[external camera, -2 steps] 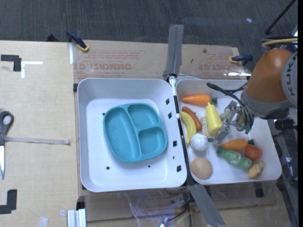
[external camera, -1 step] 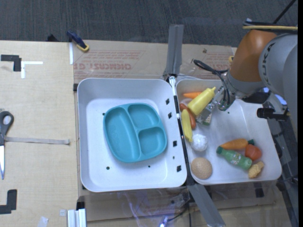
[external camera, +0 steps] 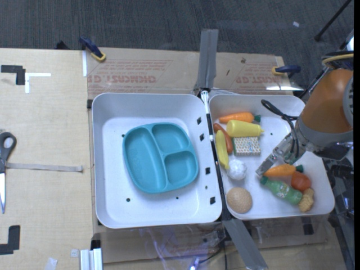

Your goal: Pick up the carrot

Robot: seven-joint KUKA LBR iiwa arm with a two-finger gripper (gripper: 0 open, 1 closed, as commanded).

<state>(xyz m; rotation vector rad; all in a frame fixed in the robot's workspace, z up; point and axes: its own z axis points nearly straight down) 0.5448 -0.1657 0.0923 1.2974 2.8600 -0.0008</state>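
While a teal plate [external camera: 162, 157] fills the left bin [external camera: 104, 167], the hand [external camera: 269, 166] grips a carrot [external camera: 279, 171].

Mirrored red print on cardboard [external camera: 135, 72], unreadable.

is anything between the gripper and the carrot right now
Nothing visible stands between them. The gripper is already right at the carrot in the right bin, touching or nearly so. A tomato and a green bottle crowd the carrot's far side.
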